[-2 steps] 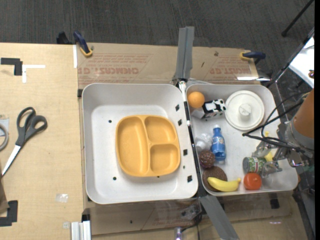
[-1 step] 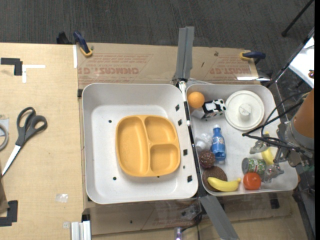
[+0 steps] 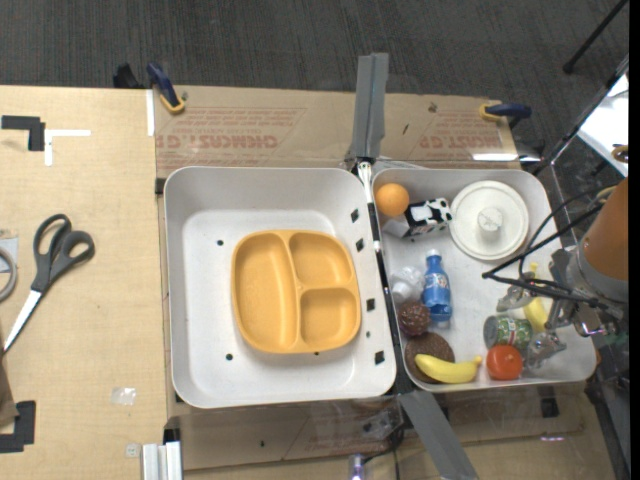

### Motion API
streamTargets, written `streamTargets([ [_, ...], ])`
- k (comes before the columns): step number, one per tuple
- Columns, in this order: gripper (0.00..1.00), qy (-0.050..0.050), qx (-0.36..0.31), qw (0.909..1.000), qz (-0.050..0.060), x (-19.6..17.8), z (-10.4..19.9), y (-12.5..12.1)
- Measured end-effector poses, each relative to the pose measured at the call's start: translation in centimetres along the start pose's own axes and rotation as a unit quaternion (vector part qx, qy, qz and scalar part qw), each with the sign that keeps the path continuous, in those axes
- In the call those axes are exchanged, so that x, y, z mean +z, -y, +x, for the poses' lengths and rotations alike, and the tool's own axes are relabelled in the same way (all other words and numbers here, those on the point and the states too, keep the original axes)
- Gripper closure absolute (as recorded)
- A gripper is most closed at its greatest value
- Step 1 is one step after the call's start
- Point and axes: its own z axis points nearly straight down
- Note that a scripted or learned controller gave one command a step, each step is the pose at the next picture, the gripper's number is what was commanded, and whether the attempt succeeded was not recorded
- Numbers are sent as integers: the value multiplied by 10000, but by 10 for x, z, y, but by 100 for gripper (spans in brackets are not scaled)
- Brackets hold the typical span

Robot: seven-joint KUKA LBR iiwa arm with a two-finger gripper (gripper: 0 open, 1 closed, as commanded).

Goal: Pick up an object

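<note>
- My hand [image 3: 560,330] sits at the lower right of the frame, low over the right bin's [image 3: 548,196] right-hand corner, my arm coming in from the right edge with its orange band [image 3: 612,236] at the frame's border.
- How far the hand is open: cannot tell. The metal parts blur into the clutter beneath, and I see nothing clearly held.
- Just beside the hand: a green can [image 3: 508,328], a small yellow piece [image 3: 537,312] and a red tomato [image 3: 504,362], all packed close in the lower right of that bin.
- Along the bin's bottom wall: a banana [image 3: 446,369], touching a dark brown round thing [image 3: 436,347]; a smaller reddish-brown ball [image 3: 414,317] above it.
- Mid-bin: a blue bottle [image 3: 435,288] lying roughly upright in the frame, white cap toward the top.
- Upper part of the bin: an orange ball [image 3: 392,199], a black-and-white cow toy [image 3: 427,217] just beside it, a white round lid [image 3: 488,219] to the right.
- Left bin [image 3: 190,268]: one orange divided plate [image 3: 297,291], centred.
- Worktop [image 3: 80,368] at left of frame: scissors [image 3: 45,268], well apart from both bins.
</note>
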Motion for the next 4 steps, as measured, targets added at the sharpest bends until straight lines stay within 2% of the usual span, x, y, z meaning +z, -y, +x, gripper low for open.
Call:
streamTargets([
  [1, 100, 20, -20, 10000, 11, -10, -2, 0],
  [2, 0, 20, -22, 10000, 9, -10, -2, -1],
  [4, 0, 8, -649, 9979, 7, -1, -5, 0],
])
